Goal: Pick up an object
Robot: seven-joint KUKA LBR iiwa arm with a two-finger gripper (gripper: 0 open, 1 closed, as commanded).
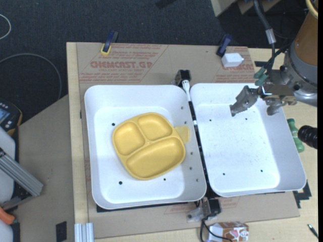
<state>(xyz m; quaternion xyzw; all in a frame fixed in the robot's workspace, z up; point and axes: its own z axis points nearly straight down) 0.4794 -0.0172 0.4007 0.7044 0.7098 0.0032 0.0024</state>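
my claw (255,104) hangs over the upper part of the right bin (272,180), reaching in from the right. two grey fingers (241,103) show, spread apart with nothing between them: open, no grasp. the yellow divided plate (148,145) lies flat in the left bin (96,150), three compartments facing up, well apart from the claw. the two bins sit side by side on the table (81,84), touching along a dark seam. a white block (232,60) rests on the table above the right bin.
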